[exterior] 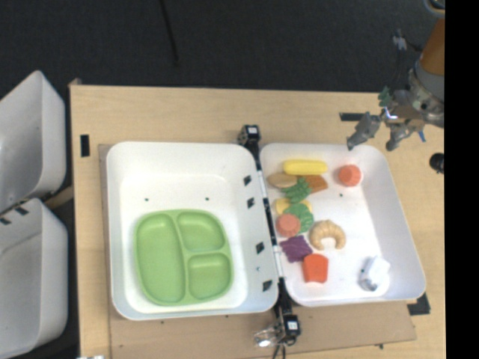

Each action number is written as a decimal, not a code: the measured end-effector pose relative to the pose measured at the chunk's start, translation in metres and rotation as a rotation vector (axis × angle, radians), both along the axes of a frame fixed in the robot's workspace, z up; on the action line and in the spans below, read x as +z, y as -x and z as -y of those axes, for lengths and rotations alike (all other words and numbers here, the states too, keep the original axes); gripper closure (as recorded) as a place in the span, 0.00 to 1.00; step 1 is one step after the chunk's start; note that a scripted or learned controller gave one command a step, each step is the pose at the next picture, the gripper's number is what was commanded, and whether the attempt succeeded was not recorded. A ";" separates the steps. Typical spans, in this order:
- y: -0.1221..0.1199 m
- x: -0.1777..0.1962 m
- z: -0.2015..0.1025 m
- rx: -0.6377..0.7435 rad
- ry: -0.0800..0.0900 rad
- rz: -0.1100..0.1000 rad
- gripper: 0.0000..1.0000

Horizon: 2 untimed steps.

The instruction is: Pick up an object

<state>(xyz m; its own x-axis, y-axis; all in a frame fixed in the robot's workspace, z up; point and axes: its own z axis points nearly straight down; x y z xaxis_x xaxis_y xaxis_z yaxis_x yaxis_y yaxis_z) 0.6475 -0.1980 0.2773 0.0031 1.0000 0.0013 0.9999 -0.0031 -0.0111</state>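
Gripper [379,131] being held spread, holding nothing, above the right bin's [400,200] far edge.

Ten toy foods are being kept in that bin: one yellow corn [304,167], long axis lying left-right, one tomato [348,175], one croissant [328,234] among them. One green tray [182,256] is being kept in the left bin [123,170].

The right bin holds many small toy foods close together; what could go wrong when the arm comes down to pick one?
1. The yellow corn, brown piece and green pieces touch each other, so the gripper may push a neighbour or lift two.
2. The red tomato looks round and could roll away.
3. The white object lies near the right bin wall, which could block one side.
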 end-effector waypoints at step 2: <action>0.000 -0.035 0.005 0.001 0.003 0.009 0.00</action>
